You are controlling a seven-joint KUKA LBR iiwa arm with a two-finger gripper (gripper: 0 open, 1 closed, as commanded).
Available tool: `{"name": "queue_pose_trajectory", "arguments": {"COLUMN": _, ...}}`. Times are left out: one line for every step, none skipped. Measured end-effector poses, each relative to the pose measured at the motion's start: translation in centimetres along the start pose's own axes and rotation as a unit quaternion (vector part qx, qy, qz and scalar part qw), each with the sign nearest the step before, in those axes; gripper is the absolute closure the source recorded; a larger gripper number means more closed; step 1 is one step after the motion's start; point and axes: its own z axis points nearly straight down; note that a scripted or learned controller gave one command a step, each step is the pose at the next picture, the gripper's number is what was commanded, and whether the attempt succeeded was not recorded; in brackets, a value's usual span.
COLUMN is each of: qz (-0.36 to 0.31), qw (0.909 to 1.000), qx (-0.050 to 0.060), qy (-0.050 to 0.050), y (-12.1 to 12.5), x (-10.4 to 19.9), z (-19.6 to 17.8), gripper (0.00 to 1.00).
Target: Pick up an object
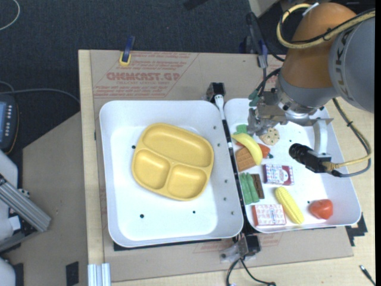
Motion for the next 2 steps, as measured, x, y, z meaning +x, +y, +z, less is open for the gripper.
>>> {"name": "queue_pose_trajectory", "arguments": {"qz": 0.0, "qw": 1.0, "qx": -0.001, "qy": 0.0, "y": 0.1, "x": 4.8, "z": -0.8, "gripper": 1.0}}
{"name": "queue_pose_trajectory", "arguments": {"qz": 0.001, "qw": 1.0, "qx": -0.001, "qy": -0.001, "y": 0.1, "x": 7.4, "z": -0.8, "gripper": 1.0}}
